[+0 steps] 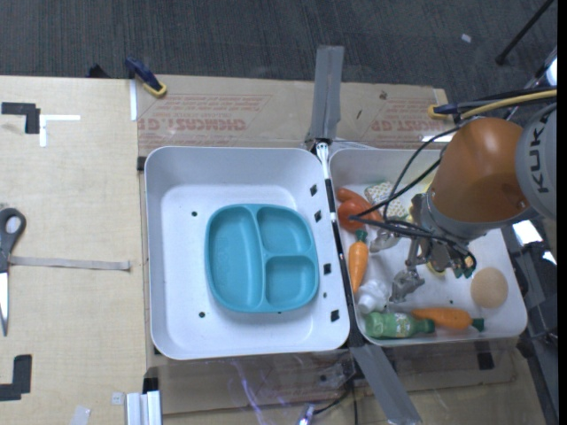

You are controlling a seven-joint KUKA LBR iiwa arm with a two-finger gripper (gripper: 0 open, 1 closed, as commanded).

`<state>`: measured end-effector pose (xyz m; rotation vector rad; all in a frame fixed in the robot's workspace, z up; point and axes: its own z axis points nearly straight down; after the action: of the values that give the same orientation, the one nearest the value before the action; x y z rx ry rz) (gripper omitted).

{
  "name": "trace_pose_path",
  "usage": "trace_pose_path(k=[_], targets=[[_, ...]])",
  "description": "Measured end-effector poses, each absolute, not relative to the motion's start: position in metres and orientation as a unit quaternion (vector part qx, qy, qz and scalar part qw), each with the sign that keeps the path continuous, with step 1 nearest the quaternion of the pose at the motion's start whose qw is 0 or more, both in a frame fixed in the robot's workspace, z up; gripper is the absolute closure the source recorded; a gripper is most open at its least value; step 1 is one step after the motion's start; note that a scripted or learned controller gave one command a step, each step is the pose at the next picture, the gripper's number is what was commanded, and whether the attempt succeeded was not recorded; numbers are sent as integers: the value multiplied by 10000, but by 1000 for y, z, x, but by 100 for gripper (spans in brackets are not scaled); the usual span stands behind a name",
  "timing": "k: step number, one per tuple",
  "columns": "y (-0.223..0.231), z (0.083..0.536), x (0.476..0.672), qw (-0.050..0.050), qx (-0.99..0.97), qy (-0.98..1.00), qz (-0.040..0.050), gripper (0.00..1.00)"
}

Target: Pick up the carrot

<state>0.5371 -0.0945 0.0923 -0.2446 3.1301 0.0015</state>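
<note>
Two carrots lie in the right bin (505,330). One carrot (357,265) stands lengthwise against the bin's left wall, its green top toward the back. The other carrot (446,318) lies crosswise near the front wall. My gripper (407,283) hangs over the bin's middle, between the two carrots and touching neither. It sits under the orange wrist band (477,171). Nothing shows in its grasp.
Around the gripper in the right bin are a red vegetable (352,207), a green bottle (395,326), a white object (372,292), a tan egg (489,288) and a patterned item (383,190). The left bin (168,237) holds a teal divided plate (262,258).
</note>
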Motion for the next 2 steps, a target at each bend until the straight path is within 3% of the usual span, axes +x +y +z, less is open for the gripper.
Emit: trace_pose_path(k=[1, 2], targets=[[-36, 192, 487, 19, -569, 9984, 2, 0], [-4, 192, 484, 20, -1386, 9903, 1, 0]])
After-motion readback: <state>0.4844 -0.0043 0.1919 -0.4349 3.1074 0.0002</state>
